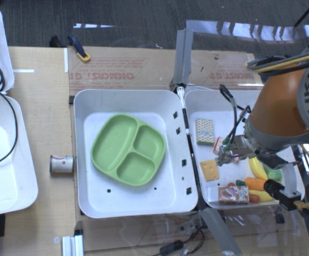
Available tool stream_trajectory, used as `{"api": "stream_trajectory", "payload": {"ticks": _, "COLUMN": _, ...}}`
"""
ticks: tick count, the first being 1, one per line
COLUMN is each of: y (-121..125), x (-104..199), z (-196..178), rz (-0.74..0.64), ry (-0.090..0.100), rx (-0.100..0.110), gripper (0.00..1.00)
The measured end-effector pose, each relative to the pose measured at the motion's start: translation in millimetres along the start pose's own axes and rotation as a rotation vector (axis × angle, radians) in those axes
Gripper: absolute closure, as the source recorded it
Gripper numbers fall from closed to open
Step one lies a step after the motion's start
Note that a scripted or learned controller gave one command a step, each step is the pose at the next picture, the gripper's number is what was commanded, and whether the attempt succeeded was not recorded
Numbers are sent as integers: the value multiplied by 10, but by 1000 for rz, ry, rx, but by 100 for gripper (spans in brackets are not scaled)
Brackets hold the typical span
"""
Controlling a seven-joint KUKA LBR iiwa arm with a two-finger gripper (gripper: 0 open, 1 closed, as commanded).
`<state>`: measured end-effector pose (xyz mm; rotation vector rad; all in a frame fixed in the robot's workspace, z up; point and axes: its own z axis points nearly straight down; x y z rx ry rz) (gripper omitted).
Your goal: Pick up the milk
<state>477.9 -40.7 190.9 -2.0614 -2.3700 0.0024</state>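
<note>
Right white bin (298, 193), near wall: small red-and-white carton (233, 193), judged the milk, lies on its side beside an orange carrot (255, 184), pushed against the wall, so access is tight; farther in, a yellow cheese square (209, 169); the gripper (226, 153) hovers above and beyond the carton, not on it; its opening cannot be told; nothing visibly held.

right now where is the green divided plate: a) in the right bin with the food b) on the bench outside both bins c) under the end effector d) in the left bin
d: the green divided plate lies flat in the left bin, while the end effector hangs over the right bin.
</note>
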Motion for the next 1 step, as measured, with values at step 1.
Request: {"api": "stream_trajectory", "payload": {"ticks": 1, "y": 134, "x": 454, "z": 3, "rz": -45, "ry": 0, "rx": 1, "gripper": 100}}
